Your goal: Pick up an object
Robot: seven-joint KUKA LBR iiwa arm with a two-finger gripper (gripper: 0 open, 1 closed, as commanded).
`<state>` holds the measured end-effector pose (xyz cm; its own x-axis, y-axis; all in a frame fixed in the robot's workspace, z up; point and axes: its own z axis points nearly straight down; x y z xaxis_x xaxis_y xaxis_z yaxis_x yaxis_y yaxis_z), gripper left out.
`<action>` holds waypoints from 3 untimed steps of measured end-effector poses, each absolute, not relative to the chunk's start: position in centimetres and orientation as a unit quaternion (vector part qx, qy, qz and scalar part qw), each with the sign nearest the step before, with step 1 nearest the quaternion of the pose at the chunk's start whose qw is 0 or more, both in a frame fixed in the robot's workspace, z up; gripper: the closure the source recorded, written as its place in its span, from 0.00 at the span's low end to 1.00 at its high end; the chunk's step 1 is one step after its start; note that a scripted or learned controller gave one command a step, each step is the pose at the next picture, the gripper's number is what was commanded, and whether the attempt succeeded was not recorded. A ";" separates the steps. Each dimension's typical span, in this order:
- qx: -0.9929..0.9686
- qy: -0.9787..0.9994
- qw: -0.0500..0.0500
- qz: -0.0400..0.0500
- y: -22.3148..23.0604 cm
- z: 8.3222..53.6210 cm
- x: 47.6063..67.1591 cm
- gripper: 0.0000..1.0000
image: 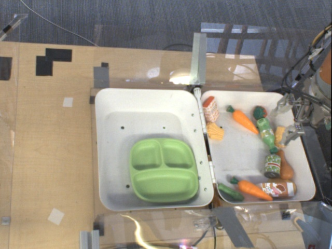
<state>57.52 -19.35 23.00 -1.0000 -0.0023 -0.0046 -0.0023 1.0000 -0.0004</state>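
Camera view has the gripper (pixel 291 119) over the right bin's (pixel 236 162) right edge, its fingers (pixel 295 133) apart, nothing visibly between them. Beside them lies a yellow piece (pixel 280 135), partly hidden and hard to identify, touching the green bottle (pixel 266 132). The arm is cut off at the frame's right edge.

A tan wooden bench (pixel 46 154) stands on blue-grey ribbed carpet (pixel 129 9).

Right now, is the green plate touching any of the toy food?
Apart. The camera view shows the green plate alone in the left bin, with the toy food, such as the carrot, across the divider in the right bin.
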 end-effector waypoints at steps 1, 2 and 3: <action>-0.034 0.999 0.005 -0.001 -17.9 9.7 57.4 0.00; -0.011 1.000 0.007 -0.001 -14.1 8.9 58.4 0.00; -0.109 0.994 0.009 -0.003 -17.4 9.0 53.1 0.00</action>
<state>53.10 -17.36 9.01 -0.9761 -0.2165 -0.0174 -0.2164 0.9763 -0.0079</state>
